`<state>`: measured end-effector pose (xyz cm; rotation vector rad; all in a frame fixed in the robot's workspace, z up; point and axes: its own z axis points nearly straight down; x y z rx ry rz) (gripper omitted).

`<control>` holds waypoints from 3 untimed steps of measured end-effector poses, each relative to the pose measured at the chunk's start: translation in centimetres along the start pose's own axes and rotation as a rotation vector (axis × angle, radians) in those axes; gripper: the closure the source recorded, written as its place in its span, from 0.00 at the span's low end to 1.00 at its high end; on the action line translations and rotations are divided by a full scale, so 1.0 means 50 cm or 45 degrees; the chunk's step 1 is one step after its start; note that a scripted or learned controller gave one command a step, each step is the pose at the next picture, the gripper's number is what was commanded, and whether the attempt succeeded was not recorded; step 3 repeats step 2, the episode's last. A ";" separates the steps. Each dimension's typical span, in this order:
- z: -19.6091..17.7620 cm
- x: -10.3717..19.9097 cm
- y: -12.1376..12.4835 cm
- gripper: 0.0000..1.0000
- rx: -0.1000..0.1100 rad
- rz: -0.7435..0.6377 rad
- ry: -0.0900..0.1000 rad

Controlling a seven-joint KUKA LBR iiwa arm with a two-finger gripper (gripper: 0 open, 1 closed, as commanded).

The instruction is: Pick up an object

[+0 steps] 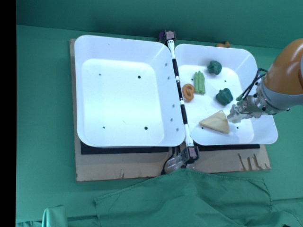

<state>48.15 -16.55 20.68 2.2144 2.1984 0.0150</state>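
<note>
The right bin (265, 134) holds a tan wedge (216, 123) near its front, an orange ring (188, 92) by the divider, a light green ridged piece (200, 82), and two dark green pepper-like pieces (214, 67) (224, 96). My gripper (234, 117) reaches in from the right and hangs just right of the tan wedge's tip, close to touching it. Nothing shows between its tips.
The left bin (85, 46) lies beside the right one, parted by a black-and-white rail (179, 89). Both rest on a brown board (118, 174). Rumpled green cloth (189, 197) lies at the front. A small orange item (223, 44) sits behind the right bin.
</note>
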 end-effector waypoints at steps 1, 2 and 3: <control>-0.102 -0.007 0.024 1.00 0.016 -0.006 0.005; -0.224 -0.028 0.036 1.00 0.012 -0.005 0.003; -0.224 -0.028 0.036 1.00 0.012 -0.005 0.003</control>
